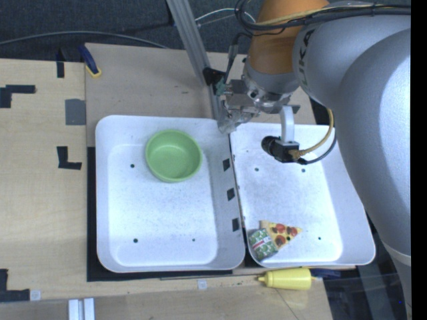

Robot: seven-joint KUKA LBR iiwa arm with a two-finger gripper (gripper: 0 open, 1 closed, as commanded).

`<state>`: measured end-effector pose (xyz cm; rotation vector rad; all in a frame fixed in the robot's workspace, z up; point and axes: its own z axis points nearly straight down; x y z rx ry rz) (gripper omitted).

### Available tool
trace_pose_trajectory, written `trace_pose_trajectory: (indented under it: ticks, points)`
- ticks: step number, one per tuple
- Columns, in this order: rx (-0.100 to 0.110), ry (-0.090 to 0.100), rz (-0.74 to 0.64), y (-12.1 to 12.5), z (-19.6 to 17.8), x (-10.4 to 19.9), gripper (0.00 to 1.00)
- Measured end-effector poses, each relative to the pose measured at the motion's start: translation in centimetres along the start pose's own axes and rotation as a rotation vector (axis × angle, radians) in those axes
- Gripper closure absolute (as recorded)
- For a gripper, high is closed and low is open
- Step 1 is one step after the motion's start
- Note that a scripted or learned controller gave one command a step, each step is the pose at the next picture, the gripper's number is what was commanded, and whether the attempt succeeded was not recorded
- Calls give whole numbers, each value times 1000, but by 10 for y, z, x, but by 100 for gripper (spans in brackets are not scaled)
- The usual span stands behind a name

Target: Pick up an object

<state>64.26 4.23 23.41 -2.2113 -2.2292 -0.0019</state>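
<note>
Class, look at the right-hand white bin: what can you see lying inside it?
In the right bin, a pizza-slice toy and a small green packet lie touching near its front left corner. The arm covers the bin's far edge, hiding anything there.

No text, number or brand could be read anywhere. The grey arm (373,79) carried dark lettering at about one o'clock, beside its orange band (283,29), but it was cut off and too blurred to make out. The small packet (270,237) at five o'clock in the right bin (347,245) bore a coloured print with no legible words.
</note>
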Motion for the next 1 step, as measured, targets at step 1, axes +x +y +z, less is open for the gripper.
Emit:
trace_pose_trajectory:
  ticks: [1]
  points:
    - [2,-1,1,7,13,58,100]
